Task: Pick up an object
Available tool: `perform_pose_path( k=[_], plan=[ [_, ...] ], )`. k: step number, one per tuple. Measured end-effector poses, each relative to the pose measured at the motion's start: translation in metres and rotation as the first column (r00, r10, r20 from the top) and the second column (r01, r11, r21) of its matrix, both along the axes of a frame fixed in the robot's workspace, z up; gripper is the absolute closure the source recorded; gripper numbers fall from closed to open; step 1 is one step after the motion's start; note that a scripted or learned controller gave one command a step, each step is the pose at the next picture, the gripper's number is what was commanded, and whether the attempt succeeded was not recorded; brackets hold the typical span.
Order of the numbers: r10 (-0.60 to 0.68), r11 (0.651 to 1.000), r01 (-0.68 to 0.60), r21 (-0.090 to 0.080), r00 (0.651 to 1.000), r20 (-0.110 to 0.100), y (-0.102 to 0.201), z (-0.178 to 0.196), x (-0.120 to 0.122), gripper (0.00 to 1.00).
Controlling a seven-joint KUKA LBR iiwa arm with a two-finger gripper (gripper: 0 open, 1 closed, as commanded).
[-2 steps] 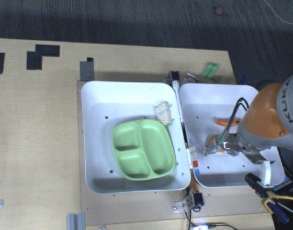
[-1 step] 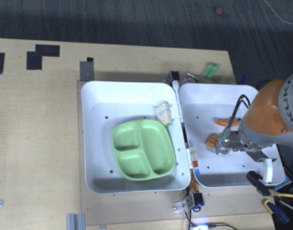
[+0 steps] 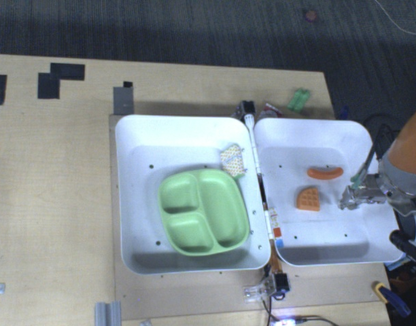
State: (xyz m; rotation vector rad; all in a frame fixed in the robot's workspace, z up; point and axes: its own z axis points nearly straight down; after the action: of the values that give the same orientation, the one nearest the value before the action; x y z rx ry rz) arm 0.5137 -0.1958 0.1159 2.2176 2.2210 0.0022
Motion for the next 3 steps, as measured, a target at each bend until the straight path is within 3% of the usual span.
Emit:
perform_pose_path(
  k=[1,2,3],
  plan=[
    [0.000,1.000,0.000,0.001,1.000,0.000,0.001,0.000,0.000,0.00],
    [0.003,1.000,-0.003,0.001,1.000,0.004,0.040,-0.029,0.022,0.00],
    [0.005,1.000,-0.005,0.000,1.000,0.009,0.040,-0.018,0.023,1.00]
  ],
)
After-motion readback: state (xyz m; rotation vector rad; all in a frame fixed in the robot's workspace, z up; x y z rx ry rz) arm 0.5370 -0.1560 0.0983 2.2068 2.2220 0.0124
